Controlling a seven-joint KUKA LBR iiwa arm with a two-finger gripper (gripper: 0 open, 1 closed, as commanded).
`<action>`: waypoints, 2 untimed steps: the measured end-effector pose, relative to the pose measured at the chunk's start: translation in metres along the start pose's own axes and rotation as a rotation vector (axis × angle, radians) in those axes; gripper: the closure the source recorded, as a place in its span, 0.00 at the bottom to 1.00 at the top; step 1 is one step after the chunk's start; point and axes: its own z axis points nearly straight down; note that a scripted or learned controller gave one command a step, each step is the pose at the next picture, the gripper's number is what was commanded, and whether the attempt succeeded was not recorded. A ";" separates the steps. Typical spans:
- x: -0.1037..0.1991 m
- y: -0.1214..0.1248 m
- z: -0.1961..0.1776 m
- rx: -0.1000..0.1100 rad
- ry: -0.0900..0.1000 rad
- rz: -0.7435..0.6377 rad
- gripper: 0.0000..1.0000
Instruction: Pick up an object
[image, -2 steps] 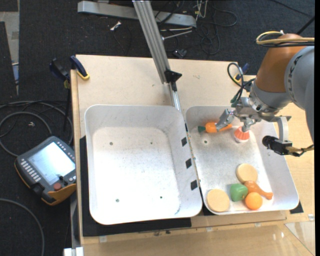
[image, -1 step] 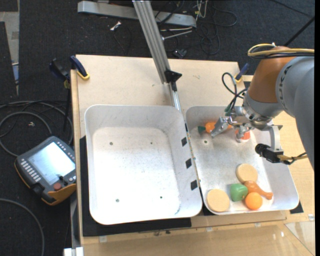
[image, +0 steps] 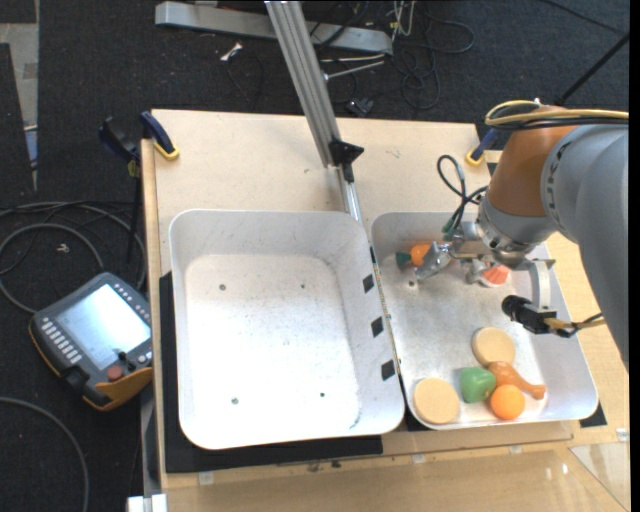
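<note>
Arm is reaching in from the right, gripper (image: 432, 262) sitting low at the back of the right bin (image: 430, 330). Can't tell its state from this angle, the tool body is blocking the tips.

Candidates: a small orange-and-green piece (image: 415, 254) is lying just beside the tool, at its left, looks like a toy carrot but too small to be sure. A red-and-white item (image: 492, 274) is peeking out under the wrist. Front cluster, well apart from the tool: two tan round discs (image: 494, 347) and (image: 436, 399), a green piece (image: 476, 382), an orange ball (image: 507, 402) and a drumstick-shaped toy (image: 516, 379), all touching or nearly so. Left bin (image: 265, 325) is holding no objects.

My read: it's going for the orange-and-green piece. To do it well:
- centre the tool over the piece, not beside it
- keep off the back wall of the bin
- descend fully before closing
- lift straight up and confirm the piece is coming with it

Risk: the piece is small and may slide off sideways.
</note>
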 end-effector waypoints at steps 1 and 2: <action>0.000 0.001 -0.012 -0.005 -0.001 0.001 1.00; 0.007 0.005 -0.058 -0.009 -0.001 -0.003 1.00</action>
